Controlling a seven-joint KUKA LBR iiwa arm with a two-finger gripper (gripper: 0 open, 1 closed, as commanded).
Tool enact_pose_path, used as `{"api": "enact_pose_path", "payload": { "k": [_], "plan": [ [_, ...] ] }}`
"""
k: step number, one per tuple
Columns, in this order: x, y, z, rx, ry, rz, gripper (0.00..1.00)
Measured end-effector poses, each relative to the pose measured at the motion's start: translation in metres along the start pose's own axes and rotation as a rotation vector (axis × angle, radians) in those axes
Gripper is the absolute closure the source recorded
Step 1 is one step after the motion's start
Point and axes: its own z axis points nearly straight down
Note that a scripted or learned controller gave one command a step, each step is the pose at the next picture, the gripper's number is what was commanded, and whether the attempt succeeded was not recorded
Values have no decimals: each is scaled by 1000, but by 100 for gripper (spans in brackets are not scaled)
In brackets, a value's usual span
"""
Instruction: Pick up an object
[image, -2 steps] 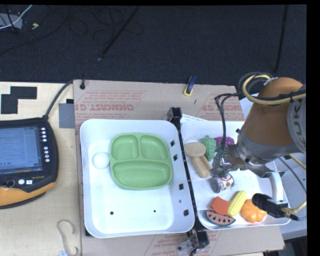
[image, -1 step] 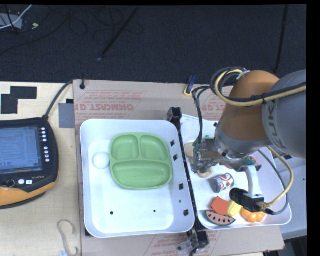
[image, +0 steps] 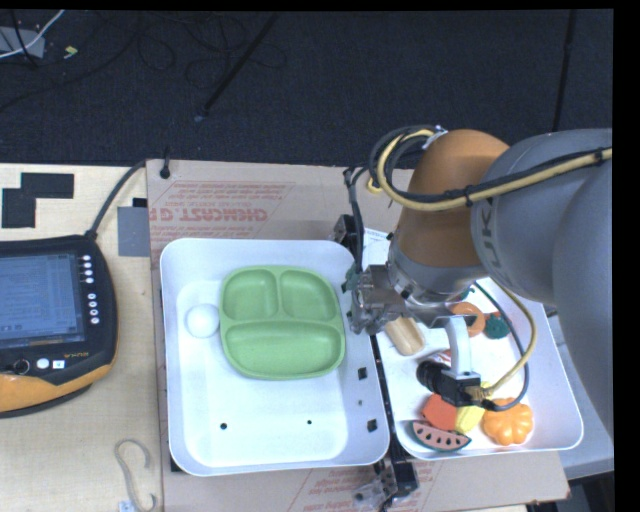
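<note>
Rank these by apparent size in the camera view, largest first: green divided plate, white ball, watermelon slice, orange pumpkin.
1. green divided plate
2. watermelon slice and orange pumpkin: they look alike, so no ranking
3. white ball

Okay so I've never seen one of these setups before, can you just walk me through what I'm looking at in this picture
This is one camera looking down at a slant on a workbench. The big grey and orange shape is a robot arm reaching in from the right. Its gripper sits low at the seam between two shallow white bins. The left bin holds a green divided plate and a small white ball. The right bin holds toy food: a watermelon slice, a small orange pumpkin and a tan piece. I cannot tell whether it holds anything. At far left lies the arm's handheld control tablet.
</note>
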Motion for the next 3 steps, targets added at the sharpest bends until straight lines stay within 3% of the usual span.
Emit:
{"api": "enact_pose_path", "payload": {
  "k": [1,2,3],
  "plan": [
    [9,0,-18,-1,0,2,100],
    [6,-6,3,3,-2,3,100],
    [1,-9,-16,-1,-1,4,100]
  ]
}}
